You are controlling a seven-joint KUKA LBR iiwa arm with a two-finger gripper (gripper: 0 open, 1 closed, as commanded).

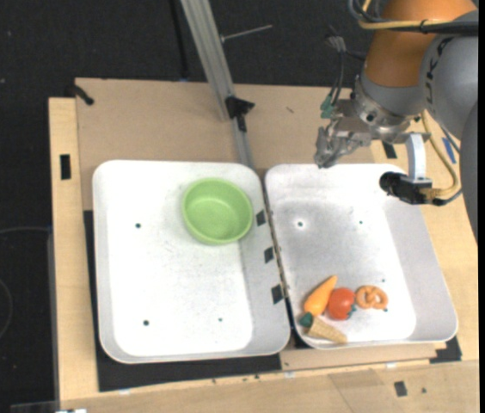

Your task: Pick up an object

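Hanging over the far rim of the right bin (414, 231), the gripper (327, 155) sits at the end of the grey arm (449, 67), below the orange band (410, 20). Whether its fingers are open or closed cannot be told; nothing shows between them.

Edges and open room:
- Right bin: the far and middle floor is bare, speckled white. The gripper's tips are at the far edge, well apart from the objects at the near end.
- Left bin (122, 256): mostly bare floor across the near half and left side.
- The two bins meet along a central seam with dark clips; their rims touch or nearly touch there.
- A grey pole (208, 46) slants down from the top to the far end of the seam.
- The tan bench (139, 119) shows as a border round both bins.

Containers and contents:
- Left bin: one green bowl (217, 211), upright, in the far right part, near the seam.
- Right bin, near left corner, a tight cluster: carrot (320, 295) lying at a slant; tomato (340, 304) just beside it, touching; pretzel (371, 297) to the right of the tomato; cone (324, 329) nearest the near rim, below the carrot.
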